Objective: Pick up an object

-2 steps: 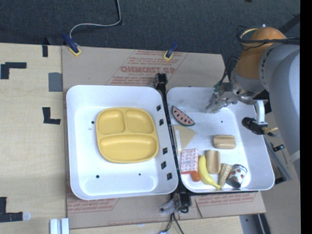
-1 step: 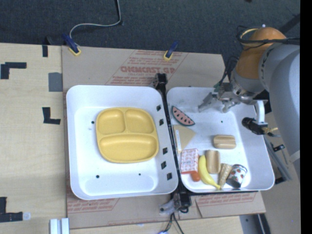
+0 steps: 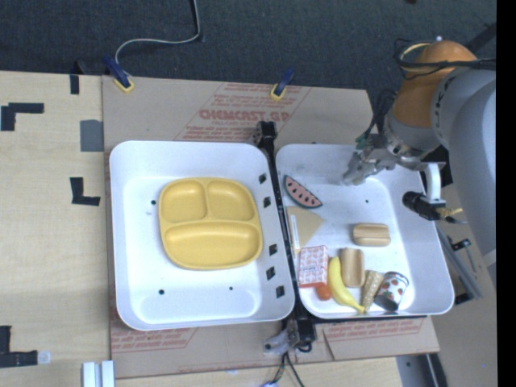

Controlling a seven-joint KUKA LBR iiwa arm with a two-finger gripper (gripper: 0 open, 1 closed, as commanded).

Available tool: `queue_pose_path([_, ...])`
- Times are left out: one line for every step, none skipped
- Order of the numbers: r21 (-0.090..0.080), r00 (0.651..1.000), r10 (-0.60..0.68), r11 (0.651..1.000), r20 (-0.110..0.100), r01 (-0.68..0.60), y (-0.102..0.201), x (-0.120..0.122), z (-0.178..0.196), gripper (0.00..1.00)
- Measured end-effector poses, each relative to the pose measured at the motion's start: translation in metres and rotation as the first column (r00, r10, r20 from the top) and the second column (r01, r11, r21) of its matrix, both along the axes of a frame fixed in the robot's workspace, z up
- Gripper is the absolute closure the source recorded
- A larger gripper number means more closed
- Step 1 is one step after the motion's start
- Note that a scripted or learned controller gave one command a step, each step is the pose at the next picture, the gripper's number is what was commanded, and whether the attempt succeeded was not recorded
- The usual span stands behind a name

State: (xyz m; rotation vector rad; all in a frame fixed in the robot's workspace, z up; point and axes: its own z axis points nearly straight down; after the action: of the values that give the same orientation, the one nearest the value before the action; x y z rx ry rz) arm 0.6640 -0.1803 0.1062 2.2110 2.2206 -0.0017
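Observation:
My gripper (image 3: pixel 355 172) hangs over the back part of the right bin (image 3: pixel 403 185), above bare white floor. It touches none of the objects. A watermelon slice (image 3: pixel 301 193) lies to its left, near the divider. A tan bread roll (image 3: pixel 370 234) rests in front of the gripper, further down the bin. At the bin's front sit a banana (image 3: pixel 342 285), a hot dog bun (image 3: pixel 351 266), a red and white packet (image 3: pixel 312 264), a pale wedge (image 3: pixel 308 230), a cone (image 3: pixel 371 289) and a dark round piece (image 3: pixel 393 290).
The left bin (image 3: pixel 133 240) holds a yellow divided plate (image 3: pixel 211 222). The grey arm with its orange band (image 3: pixel 427 87) comes in from the right, over the right bin's back corner. A black divider with clips (image 3: pixel 274 216) runs between the bins.

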Motion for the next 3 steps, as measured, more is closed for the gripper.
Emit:
queue_pose_path([0.0,1.0,0.0,1.0,0.0,0.0,0.0,0.0,0.0,0.0])
queue_pose_path([0.003,1.0,-0.004,1.0,-0.003,0.004,0.007,0.005,-0.02,0.0])
queue_pose_path([0.0,1.0,-0.003,1.0,0.0,0.003,0.006,0.006,-0.01,1.0])
